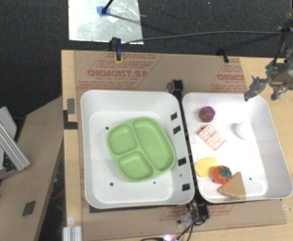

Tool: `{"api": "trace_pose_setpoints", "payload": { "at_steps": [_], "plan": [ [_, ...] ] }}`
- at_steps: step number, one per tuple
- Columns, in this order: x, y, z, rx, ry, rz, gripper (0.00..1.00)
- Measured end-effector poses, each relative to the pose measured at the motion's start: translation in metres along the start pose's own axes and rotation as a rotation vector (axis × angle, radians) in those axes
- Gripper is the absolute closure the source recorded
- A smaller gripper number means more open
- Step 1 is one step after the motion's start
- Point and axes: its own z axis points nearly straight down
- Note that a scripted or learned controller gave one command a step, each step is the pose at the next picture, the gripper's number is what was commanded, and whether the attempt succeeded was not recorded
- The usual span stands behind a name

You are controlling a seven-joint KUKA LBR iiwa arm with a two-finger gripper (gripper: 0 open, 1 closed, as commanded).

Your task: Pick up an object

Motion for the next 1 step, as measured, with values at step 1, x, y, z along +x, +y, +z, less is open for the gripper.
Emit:
{"api": "trace_pose_setpoints", "payload": {
  "at_steps": [1],
  "plan": [
    [0.0004, 0.002, -0.0061, -0.01, -0.002, -0.002, 0.0]
  ]
}}
